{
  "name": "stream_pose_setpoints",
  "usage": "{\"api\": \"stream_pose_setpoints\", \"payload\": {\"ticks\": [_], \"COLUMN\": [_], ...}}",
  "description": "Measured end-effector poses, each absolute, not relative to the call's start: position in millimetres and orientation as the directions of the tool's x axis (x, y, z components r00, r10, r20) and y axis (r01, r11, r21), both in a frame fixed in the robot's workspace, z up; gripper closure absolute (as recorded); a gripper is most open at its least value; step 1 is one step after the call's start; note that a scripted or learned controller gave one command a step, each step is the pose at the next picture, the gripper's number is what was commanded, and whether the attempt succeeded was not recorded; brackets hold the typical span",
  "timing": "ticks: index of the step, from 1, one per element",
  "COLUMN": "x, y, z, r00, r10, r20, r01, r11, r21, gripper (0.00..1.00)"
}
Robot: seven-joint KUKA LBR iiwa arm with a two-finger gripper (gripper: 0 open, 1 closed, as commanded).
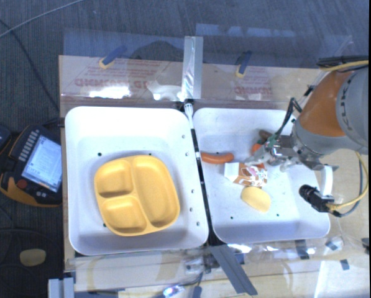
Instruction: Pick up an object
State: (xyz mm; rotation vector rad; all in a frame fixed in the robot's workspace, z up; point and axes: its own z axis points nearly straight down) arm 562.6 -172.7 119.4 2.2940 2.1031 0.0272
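Observation:
In the right bin (235,228) lie an orange sausage (215,158) near the left wall, a red and white packet (248,174) in the middle, and a pale yellow rounded piece (256,198) just below the packet. A small orange thing (257,146) sits by the gripper. My gripper (270,152) hangs low over the bin's middle right, just up and right of the packet. The arm, grey with its orange band (325,107), reaches in from the right.
The left bin (79,135) holds a yellow divided plate (136,194). A handheld pendant (33,166) lies on the floor to the left of the bench. Cables and a black fitting (316,198) hang by the right bin's right wall.

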Motion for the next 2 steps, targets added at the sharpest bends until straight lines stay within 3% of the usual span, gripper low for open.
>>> {"api": "stream_pose_setpoints", "payload": {"ticks": [1, 2], "x": [612.9, 613.9], "y": [-184.2, -183.7], "z": [89.5, 100.8], "r00": [0.059, 0.056], "r10": [0.998, 0.998], "r20": [-0.004, -0.007], "r01": [0.998, 0.998], "r11": [-0.059, -0.056], "r21": [0.011, 0.012], "gripper": [0.0, 1.0]}}
